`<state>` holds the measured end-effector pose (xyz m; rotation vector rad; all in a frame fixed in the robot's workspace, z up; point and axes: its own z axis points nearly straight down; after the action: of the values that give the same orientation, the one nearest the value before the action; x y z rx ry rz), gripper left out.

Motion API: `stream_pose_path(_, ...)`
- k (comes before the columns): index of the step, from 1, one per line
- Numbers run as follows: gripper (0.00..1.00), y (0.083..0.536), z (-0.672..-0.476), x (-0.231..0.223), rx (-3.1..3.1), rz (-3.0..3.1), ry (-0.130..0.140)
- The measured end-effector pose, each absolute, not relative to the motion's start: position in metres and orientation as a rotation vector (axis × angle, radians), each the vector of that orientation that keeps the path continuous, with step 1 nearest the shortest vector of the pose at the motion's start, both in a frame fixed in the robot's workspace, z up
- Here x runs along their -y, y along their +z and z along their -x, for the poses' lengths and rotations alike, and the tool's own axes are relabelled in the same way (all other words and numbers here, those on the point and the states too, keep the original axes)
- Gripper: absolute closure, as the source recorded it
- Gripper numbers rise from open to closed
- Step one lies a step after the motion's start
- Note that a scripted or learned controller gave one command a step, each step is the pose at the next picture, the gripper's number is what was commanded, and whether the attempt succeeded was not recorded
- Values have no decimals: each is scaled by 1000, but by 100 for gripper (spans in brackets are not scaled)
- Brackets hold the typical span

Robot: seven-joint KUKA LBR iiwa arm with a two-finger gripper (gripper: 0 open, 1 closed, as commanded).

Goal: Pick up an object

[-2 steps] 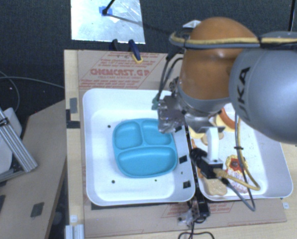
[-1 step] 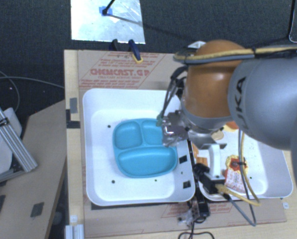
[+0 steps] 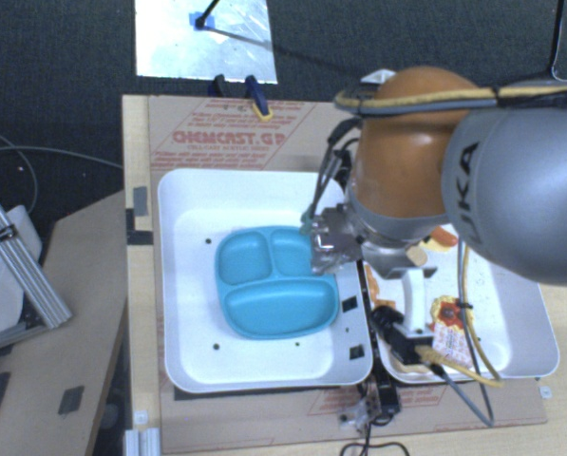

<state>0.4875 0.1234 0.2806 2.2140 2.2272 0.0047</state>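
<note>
**Arm hovering at tray's right edge**

Blue divided tray (image 3: 275,285) is lying flat in the left bin (image 3: 193,226), leaving its rim reachable. Gripper (image 3: 327,242) is sitting at the tray's far-right edge, likely lining up a rim grasp; can't tell its state. Small items (image 3: 449,326) are lying in the right bin (image 3: 535,335).

Even, bright light; slight softness
</note>
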Motion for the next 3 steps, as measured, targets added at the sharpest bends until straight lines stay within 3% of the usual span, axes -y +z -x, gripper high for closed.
stream_pose_path(1,100,94,-522,-129,-2226,-2227,-19)
stream_pose_path(2,100,158,-612,-116,-2219,-2211,14)
stream_pose_path(3,100,168,-501,-131,-2229,-2223,-6)
